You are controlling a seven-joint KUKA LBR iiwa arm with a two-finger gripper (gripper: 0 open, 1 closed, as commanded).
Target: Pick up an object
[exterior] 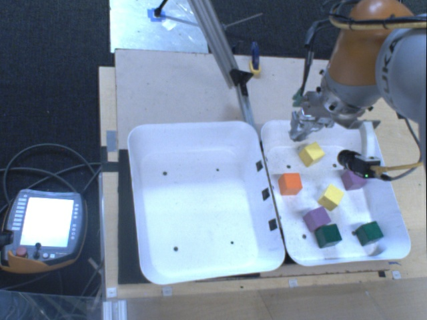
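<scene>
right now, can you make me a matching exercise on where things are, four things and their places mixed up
Things:
1. orange cube
2. green cubes
3. gripper
4. pendant

Places:
a. left of the bench
b. right bin, near end
c. over the right bin's far end
d. right bin, by its left wall

Pairs: 1-d, 2-b, 3-c, 4-a
</scene>
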